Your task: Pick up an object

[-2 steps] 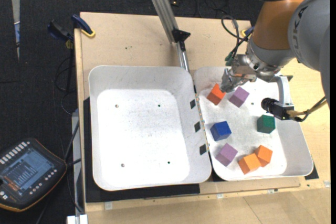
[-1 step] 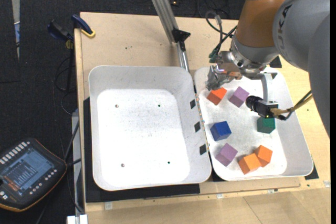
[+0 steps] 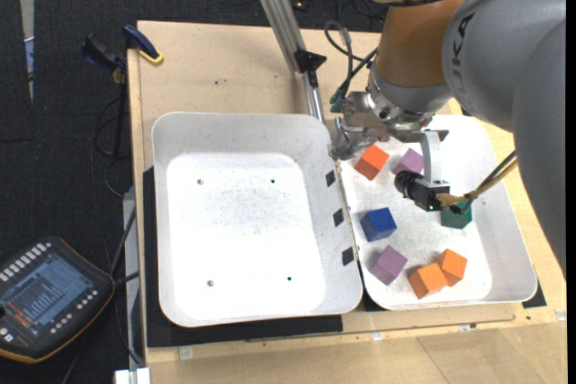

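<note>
Several small cubes lie in the right bin (image 3: 504,270). An orange cube (image 3: 371,162) and a pale purple cube (image 3: 410,161) sit at the back, just below the wrist. A blue cube (image 3: 378,223) lies mid-bin, and a purple cube (image 3: 390,264) is in front of it. Two orange cubes (image 3: 427,280) (image 3: 453,265) rest near the front, with a green cube (image 3: 458,215) to the right. My gripper (image 3: 342,141) hangs low over the back left corner of the right bin, just left of the first orange cube. The wrist body hides much of it.
The left bin (image 3: 171,193) sits alongside, its rim meeting the right bin's. A slanted metal rod (image 3: 279,13) runs down to the bins' back junction. A black cable fitting (image 3: 419,191) hangs over the right bin. A teach pendant (image 3: 45,292) lies off the bench at lower left.
</note>
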`<state>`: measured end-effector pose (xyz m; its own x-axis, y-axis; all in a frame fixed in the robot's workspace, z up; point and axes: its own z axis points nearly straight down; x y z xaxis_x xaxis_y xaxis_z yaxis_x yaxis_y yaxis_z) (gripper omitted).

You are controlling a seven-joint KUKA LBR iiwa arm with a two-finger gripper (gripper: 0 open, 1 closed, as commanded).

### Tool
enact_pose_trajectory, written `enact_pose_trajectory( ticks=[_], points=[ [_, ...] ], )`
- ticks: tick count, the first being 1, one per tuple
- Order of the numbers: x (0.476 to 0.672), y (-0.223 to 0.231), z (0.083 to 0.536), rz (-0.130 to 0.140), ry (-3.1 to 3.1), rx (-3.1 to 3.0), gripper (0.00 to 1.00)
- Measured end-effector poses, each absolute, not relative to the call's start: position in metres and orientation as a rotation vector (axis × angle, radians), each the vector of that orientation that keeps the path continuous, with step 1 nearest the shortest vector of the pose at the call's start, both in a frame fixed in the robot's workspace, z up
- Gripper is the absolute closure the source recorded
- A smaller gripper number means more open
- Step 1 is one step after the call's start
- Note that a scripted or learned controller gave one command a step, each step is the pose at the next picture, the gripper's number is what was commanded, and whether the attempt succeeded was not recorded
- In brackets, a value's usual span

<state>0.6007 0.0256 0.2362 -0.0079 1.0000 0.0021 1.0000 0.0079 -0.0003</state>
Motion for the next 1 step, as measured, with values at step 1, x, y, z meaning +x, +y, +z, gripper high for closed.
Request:
enact_pose_trajectory(
  ticks=[1],
  points=[
    [0.5884,0.0808,0.2283,-0.001,-2.229,-2.21,1.0]
  ],
)
